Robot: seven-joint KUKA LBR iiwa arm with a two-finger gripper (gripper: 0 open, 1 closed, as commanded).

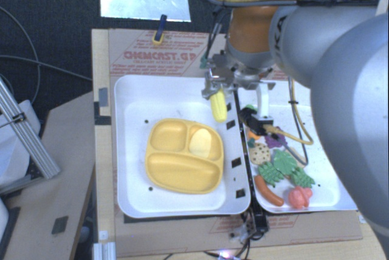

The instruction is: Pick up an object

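My gripper [217, 95] hangs over the right edge of the left bin [130, 131], shut on a small yellow oblong toy [218, 109] that dangles from its fingers, clear of the bin floor. In the left bin lies a yellow divided plate [176, 171] with a pale yellow rounded piece [200, 142] in its upper right compartment. The right bin [325, 186] holds several toy foods: a speckled cookie [260, 154], green leafy pieces [285, 169], an orange sausage [268, 191], a red strawberry [299, 197] and purple grapes [275, 139].
A black divider strip [242, 149] runs between the two bins. The big grey arm [340, 58] covers the upper right of the view and part of the right bin. A cardboard sheet [152, 55] lies behind the bins.
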